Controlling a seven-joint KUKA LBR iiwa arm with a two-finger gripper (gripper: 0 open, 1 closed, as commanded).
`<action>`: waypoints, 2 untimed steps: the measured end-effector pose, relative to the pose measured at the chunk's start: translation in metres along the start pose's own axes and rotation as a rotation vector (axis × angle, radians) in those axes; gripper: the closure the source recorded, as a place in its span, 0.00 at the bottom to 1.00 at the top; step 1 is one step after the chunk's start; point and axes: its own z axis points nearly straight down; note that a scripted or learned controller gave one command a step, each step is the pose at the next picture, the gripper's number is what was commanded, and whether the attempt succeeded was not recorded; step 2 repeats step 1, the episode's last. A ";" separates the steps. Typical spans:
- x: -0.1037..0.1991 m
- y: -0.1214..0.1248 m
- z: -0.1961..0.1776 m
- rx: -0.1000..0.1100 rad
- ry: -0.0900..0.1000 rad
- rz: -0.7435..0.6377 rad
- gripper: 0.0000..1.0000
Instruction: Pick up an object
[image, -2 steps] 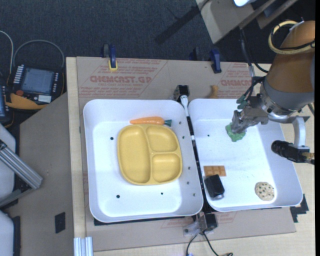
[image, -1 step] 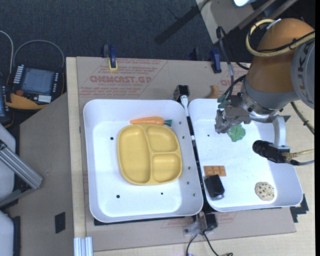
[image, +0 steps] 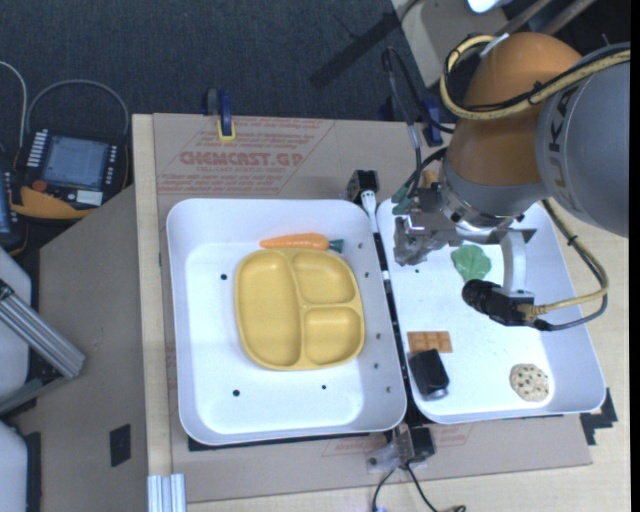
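Bulky grey arm (image: 600, 140) at 2 o'clock, smooth and rounded, with part of some dark lettering on its casing. Glossy orange band (image: 510, 95) swelling like a dome above the wrist, crossed at 10 o'clock by a thin dark and yellow cable (image: 455, 75). At the band's 7 o'clock, a boxy grey metal end effector (image: 410, 245), with dark wires bunched around it.

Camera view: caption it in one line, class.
Gripper over the right bin; carrot beside a yellow divided plate in the left bin.
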 end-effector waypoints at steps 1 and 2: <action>0.054 -0.004 0.002 0.001 0.000 0.000 1.00; 0.054 -0.004 0.002 0.001 0.000 0.000 1.00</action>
